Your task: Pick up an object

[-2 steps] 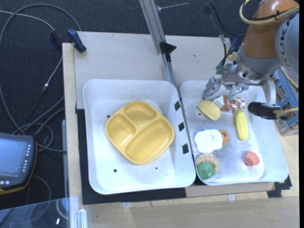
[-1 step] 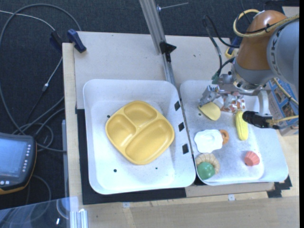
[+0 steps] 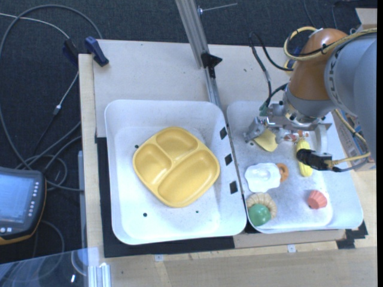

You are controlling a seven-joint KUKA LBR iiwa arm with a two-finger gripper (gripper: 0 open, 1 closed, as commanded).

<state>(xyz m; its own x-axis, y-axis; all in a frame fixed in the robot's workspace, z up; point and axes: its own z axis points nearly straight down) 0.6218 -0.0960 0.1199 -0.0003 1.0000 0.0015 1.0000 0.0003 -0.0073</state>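
step: we lower the tool (image 3: 276,133) at yellow piece (image 3: 267,141), right bin (image 3: 344,214) | tool state: cannot tell | next: clamp, lift

Two bins sat side by side on the table (image 3: 149,70).
We saw a divided plate (image 3: 176,166) in the left bin (image 3: 119,220); in the right bin (image 3: 341,217) several small items lay scattered, with the pincer (image 3: 281,130) above its rear part.

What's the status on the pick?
Hand low in right bin, at a yellow piece; grip unconfirmed. Banana, white item, orange block close by. Yellow tray in left bin.
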